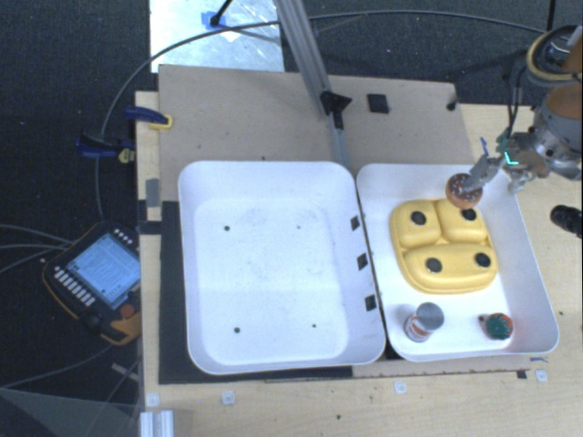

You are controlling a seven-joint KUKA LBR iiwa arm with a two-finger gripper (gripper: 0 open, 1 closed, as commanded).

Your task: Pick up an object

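Yellow lumpy moulded block (443, 246) with dark dots, your gripper (466, 189) slanting in from right, clamping small brownish round piece (464, 190)

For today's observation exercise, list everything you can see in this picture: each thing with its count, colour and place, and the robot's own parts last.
white bins: two, white, side by side on the bench
yellow moulded piece: one, yellow with dark spots, middle of the right bin
small round brownish object: one, at the yellow piece's far edge, by the gripper tip
small can: one, silver-topped, near edge of the right bin
small ball: one, green and orange, near right corner of the right bin
handheld control pendant: one, orange-edged with lit screen, left of the bench
clamps: blue and yellow, bench's left edge
gripper: one, grey, over the right bin's far side
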